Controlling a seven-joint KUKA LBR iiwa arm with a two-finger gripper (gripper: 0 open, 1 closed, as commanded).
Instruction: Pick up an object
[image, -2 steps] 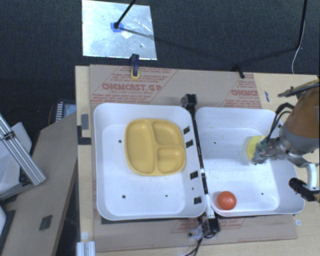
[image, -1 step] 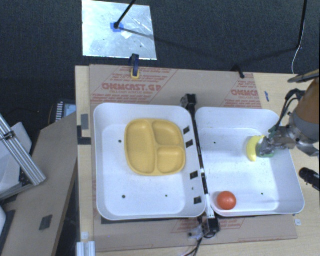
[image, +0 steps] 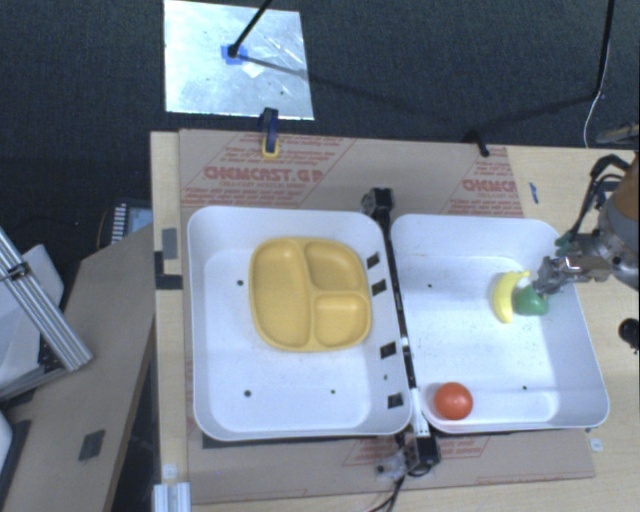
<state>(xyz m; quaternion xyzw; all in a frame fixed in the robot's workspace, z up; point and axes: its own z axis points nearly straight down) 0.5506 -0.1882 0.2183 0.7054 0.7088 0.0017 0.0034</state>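
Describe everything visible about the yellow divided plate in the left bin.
The yellow divided plate lies flat near the middle of the left bin. It looks like matte plastic, a rounded square with three compartments: one large along its left side, two smaller on the right. All three look empty. Nothing touches it but the bin floor.

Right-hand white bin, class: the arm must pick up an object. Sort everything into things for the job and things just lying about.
For the job:
- gripper
- yellow banana-shaped toy
- small green object
- small orange-red ball

Lying about:
- yellow three-compartment plastic plate
- left white bin
- silver foil sheet
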